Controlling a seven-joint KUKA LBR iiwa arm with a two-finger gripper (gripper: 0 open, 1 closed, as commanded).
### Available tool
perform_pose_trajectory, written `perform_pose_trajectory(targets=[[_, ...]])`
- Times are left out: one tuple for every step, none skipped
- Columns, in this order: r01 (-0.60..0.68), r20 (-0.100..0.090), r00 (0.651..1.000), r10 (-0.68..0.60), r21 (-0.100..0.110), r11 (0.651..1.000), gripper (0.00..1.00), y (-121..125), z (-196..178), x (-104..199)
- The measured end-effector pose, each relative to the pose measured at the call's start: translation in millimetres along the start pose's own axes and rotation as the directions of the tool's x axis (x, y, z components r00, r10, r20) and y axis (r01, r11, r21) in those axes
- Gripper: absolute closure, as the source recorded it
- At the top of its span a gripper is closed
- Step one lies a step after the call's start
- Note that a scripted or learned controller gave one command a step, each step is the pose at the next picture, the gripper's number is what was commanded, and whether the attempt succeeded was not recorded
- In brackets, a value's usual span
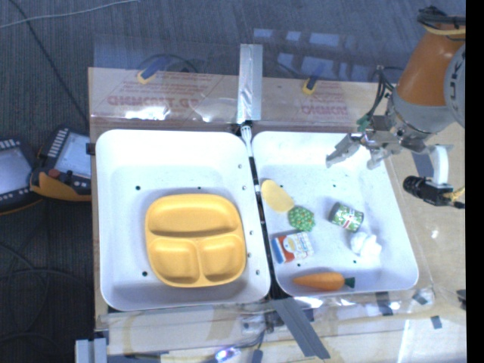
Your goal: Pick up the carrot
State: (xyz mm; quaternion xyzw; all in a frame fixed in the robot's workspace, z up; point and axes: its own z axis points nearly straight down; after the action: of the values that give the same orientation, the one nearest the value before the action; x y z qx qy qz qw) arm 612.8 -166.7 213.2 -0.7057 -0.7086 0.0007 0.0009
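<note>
The orange carrot [321, 281] with a green stub lies along the front wall of the right bin [393, 203]. My gripper [357, 151] hovers over the back right part of that bin, far from the carrot. Its two fingers are spread apart, with nothing between them.
The right bin also holds a yellow chip-like piece [277, 197], a green ball [301, 218], a small red and white carton [293, 246], a green can [346, 217] and a white lump [366, 243]. A yellow divided tray [197, 239] sits in the left bin [121, 172].
</note>
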Motion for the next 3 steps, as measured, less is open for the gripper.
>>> perform_pose_trajectory(targets=[[0.204, -0.001, 0.979, -0.204, 0.0, 0.979, 0.0, -31, 103, 68], [0.204, -0.002, 0.979, -0.204, 0.001, 0.979, 1.0, -31, 95, 68], [0.025, 0.001, 1.0, -0.025, 0.0, 1.0, 1.0, -47, 31, 102]])
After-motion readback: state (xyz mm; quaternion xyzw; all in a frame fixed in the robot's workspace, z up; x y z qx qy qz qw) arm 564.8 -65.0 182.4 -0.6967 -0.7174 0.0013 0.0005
